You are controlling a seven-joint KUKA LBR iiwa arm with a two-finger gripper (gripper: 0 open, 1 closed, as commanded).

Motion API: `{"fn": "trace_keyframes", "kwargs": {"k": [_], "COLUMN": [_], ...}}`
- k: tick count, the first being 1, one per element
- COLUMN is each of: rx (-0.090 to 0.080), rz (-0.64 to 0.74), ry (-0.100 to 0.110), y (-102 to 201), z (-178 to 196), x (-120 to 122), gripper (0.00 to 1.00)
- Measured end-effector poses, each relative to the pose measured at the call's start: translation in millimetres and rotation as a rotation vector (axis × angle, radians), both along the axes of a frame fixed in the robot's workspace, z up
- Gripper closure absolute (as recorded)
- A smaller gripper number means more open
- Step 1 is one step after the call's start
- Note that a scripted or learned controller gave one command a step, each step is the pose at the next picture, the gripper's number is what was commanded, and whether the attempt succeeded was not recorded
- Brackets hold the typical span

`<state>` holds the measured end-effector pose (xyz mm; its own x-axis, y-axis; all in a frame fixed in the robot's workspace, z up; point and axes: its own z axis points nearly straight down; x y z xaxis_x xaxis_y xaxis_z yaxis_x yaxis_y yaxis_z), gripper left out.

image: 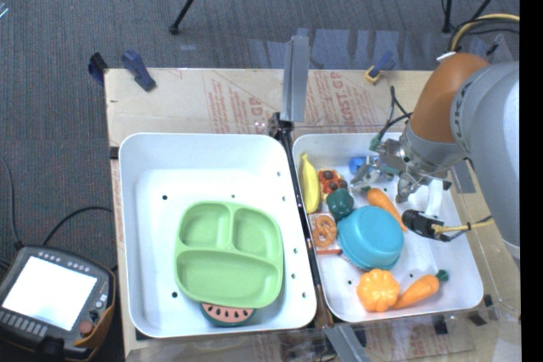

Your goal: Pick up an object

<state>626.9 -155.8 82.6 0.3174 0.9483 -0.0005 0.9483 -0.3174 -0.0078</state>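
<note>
Toys (pixel 373 237) fill right bin (pixel 471 288) — plate (pixel 229 254) in left bin (pixel 140 182).

Teach pendant (pixel 53 294) on floor lower left; blue clamp (pixel 137 69) on bench edge.

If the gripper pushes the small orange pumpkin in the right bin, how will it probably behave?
The pumpkin looks round and squat, so it would probably slide or rock rather than roll far. It appears to be a glossy toy, likely light and stiff, perhaps slippery between fingers. The carrot beside it and the blue bowl above it could block its movement.
</note>
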Motion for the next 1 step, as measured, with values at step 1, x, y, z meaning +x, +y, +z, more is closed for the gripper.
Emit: {"fn": "trace_keyframes", "kwargs": {"k": [1], "rx": [0.001], "rz": [0.004], "ry": [0.006], "y": [0.2], "z": [6.5], "x": [0.2], "gripper": [1.0]}}
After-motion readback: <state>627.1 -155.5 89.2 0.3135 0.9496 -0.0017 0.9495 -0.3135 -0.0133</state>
